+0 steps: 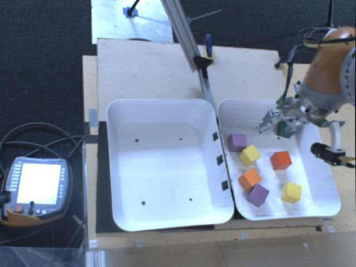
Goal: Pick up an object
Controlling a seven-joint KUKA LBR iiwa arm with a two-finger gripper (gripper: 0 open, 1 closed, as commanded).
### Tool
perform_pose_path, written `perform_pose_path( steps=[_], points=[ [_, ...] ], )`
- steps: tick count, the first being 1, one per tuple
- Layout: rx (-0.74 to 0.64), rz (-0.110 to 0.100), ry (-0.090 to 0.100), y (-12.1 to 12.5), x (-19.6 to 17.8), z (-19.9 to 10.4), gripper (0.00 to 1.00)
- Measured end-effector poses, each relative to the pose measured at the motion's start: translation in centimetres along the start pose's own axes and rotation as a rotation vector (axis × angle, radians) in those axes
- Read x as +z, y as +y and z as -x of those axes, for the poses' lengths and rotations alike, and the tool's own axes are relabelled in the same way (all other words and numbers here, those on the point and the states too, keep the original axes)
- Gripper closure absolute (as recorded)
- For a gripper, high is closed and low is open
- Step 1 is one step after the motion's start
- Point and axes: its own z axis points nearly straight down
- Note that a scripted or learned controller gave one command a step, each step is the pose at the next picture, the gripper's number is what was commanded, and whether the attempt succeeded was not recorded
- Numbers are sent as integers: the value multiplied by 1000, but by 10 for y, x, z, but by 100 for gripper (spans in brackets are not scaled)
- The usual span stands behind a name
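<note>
You're watching the gripper [280,122] hovering over the right bin [328,202], fingers seemingly closing around a green block [286,129] just above the red cube [281,160], though the grasp is looking unconfirmed.

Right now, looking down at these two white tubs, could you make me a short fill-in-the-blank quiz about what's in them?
1. All the small wooden blocks lie in the ___ shallow white bin.
2. The lone red cube sits beside a yellow cube; yellow cubes number ___.
3. The purple cubes number ___.
4. The robot's hand hovers over a dark ___ object.

Missing words: right; two; two; green
</note>
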Motion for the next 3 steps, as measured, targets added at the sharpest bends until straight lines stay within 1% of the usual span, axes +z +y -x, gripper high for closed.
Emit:
perform_pose_path(
  steps=[2,3],
  points=[
    [1,1,0,-4,91,5,0],
    [-1,8,-1,-2,77,5,100]
  ],
)
